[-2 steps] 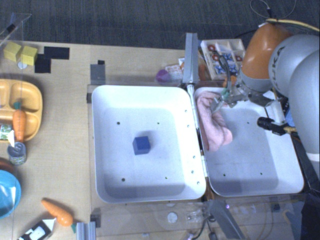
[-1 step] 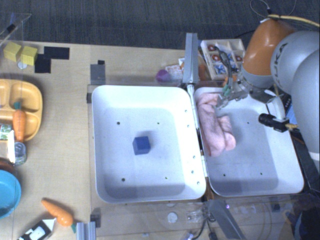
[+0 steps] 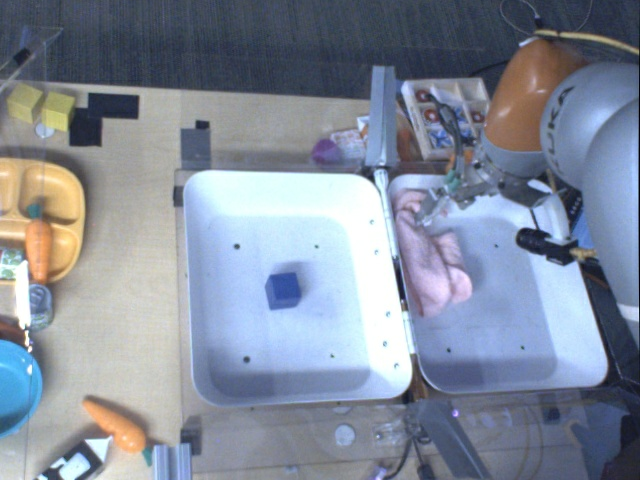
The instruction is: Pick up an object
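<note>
My jaws (image 3: 440, 205) sit at the upper left corner of the right bin (image 3: 520, 368); I cannot tell their state. They touch a pink cloth (image 3: 432, 258) along that bin's left wall. A blue cube (image 3: 283, 289) lies mid-left bin (image 3: 230, 368).

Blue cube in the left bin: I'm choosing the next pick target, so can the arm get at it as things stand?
Probably yes. The blue cube sits alone on the left bin's floor with nothing over it; the gripper is over the right bin, by the pink cloth.
</note>
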You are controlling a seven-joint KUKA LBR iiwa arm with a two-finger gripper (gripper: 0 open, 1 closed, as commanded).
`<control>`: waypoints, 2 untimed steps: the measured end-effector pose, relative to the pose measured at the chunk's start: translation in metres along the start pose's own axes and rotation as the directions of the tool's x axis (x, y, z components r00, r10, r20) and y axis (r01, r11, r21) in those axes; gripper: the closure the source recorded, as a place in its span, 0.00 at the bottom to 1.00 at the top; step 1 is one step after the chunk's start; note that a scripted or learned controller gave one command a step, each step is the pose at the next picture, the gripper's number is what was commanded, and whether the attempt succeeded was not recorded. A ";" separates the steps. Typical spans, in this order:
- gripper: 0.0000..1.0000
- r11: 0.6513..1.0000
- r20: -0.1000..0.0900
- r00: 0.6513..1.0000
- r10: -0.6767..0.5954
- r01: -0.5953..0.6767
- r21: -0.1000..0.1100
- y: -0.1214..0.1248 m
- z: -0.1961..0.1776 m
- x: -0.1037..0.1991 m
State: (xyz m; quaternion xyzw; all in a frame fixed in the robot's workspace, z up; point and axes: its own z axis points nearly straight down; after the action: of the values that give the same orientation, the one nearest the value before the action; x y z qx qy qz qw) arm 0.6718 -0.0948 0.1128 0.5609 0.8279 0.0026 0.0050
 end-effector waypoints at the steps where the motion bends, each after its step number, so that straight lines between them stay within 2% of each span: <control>1: 0.00 0.987 0.001 0.987 -0.160 0.160 -0.003 -0.070 0.021 0.019; 2: 0.00 0.966 0.005 0.966 -0.259 0.259 -0.005 -0.121 0.020 0.028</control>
State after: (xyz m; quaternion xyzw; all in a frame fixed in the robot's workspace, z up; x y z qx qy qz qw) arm 0.5491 -0.1134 0.0913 0.4481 0.8939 0.0032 0.0086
